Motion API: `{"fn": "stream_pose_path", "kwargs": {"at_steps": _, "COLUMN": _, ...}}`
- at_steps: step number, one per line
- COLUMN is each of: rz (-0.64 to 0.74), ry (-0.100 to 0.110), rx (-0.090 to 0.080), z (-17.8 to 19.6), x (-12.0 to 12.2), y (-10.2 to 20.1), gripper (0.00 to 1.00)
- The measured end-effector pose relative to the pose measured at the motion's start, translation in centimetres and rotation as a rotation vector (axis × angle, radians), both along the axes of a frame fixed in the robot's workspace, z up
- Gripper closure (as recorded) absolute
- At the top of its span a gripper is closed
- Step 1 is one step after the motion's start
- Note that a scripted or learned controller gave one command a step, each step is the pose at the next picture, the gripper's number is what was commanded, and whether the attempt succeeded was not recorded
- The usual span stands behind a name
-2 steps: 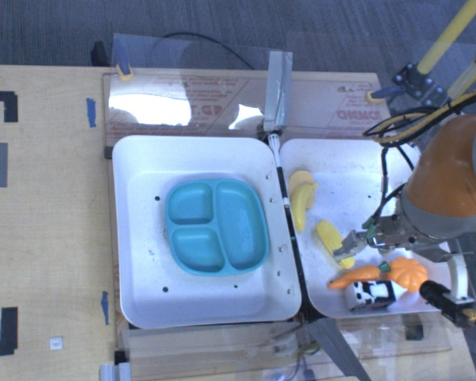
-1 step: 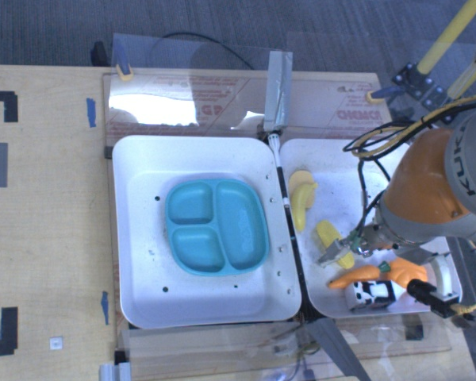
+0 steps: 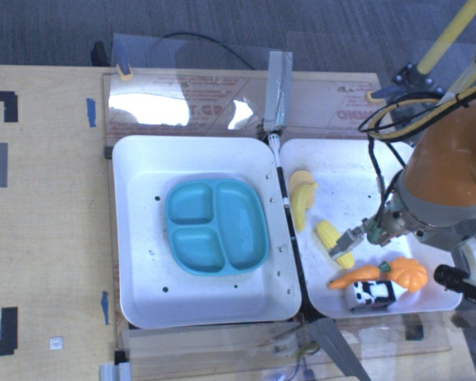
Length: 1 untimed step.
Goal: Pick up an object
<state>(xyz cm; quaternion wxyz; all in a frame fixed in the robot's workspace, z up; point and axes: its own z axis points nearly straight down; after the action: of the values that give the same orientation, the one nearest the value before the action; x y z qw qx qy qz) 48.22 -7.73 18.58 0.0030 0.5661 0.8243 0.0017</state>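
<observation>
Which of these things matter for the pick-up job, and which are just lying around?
For the job:
- gripper
- corn cob by its fingers
- banana
- carrot
- pumpkin
- toy cow
- right bin

Lying about:
- blue divided plate
- left bin

2 white bins, 1 blue plate, 1 banana, 1 corn cob, 1 carrot, 1 orange pumpkin, 1 toy cow
</observation>
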Motion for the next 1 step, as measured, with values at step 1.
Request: {"fn": "stream_pose_path", "kwargs": {"at_steps": 1, "rz": 0.1, "ry": 0.001, "rx": 0.0, "z": -9.9, "x": -0.04, "y": -4.32, "gripper": 0.0}}
